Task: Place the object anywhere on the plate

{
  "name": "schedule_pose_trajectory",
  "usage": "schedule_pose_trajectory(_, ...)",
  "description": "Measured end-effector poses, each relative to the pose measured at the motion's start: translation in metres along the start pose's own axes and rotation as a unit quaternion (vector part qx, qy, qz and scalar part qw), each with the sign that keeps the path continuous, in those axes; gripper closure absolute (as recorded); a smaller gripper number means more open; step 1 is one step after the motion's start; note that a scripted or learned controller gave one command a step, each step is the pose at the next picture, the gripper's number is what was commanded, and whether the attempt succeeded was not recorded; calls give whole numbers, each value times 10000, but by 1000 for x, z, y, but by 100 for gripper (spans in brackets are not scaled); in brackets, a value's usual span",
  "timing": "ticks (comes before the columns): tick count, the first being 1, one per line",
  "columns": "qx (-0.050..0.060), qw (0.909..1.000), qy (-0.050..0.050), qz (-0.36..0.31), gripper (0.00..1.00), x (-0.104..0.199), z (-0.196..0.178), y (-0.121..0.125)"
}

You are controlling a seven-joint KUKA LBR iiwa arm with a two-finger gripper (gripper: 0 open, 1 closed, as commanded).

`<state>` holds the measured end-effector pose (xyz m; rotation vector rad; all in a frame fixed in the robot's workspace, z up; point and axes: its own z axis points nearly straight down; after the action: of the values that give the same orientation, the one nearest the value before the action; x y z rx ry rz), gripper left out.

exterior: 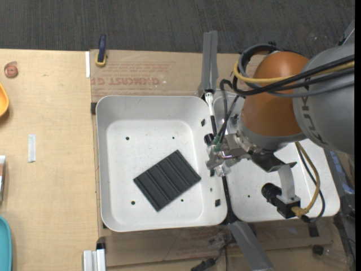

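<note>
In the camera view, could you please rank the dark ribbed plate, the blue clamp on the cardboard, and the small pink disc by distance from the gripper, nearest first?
From the gripper:
1. dark ribbed plate, in the left bin, just to its left.
2. blue clamp, on the cardboard's upper edge.
3. pink disc, far left on the bench.

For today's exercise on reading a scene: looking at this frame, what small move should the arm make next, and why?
Probably shift the gripper left, toward the dark ribbed plate. It sits at the seam between the bins, right of the plate, which lies tilted in the left bin. Whether it holds anything is unclear.
</note>
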<state>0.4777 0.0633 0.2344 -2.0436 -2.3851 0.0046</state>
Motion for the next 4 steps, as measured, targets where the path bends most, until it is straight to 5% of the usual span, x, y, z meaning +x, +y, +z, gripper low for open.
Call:
schedule_pose_trajectory(1, 3, 9987, -4, -508, 100, 9, 44, 71)
schedule_pose_trajectory(2, 3, 9987, -4, -508, 0, 9, 44, 71)
schedule_pose_trajectory(3, 13, 9987, -13, -502, 100, 8, 36, 71)
schedule_pose_trajectory(4, -14, 9773, -8, -2117, 100, 41, -17, 107)
